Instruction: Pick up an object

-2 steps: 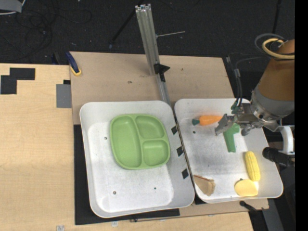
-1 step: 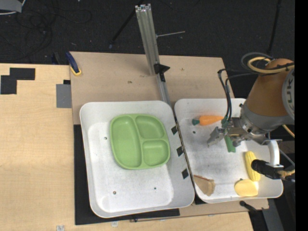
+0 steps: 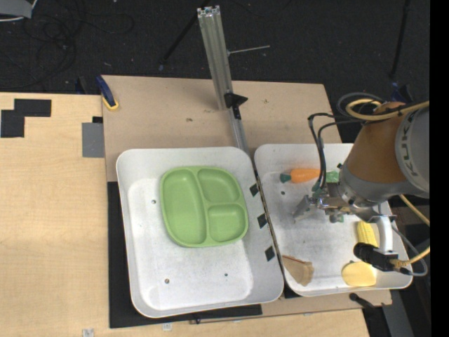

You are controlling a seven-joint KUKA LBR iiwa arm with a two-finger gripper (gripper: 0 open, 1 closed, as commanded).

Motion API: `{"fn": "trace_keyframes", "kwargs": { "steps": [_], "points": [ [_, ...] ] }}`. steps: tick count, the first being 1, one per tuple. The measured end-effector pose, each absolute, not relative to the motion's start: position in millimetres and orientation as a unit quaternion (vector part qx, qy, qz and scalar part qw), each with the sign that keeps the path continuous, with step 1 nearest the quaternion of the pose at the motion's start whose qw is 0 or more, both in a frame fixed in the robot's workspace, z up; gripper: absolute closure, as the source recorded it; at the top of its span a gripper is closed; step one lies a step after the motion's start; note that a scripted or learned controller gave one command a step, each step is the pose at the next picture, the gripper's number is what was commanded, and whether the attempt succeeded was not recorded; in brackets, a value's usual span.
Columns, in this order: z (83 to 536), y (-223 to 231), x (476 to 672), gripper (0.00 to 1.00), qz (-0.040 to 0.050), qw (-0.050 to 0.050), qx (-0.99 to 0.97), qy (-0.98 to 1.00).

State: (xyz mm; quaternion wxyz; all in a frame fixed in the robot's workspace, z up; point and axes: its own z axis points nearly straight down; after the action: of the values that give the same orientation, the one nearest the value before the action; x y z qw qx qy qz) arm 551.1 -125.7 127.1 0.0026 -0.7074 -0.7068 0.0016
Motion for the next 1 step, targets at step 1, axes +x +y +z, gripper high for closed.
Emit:
{"fn": "trace_keyframes", "kwargs": {
  "steps": [1],
  "points": [
    [90.8, -125.6, 552.5, 0.0, -0.0002, 0.002, -0.707, -0.707]
  ]
}}
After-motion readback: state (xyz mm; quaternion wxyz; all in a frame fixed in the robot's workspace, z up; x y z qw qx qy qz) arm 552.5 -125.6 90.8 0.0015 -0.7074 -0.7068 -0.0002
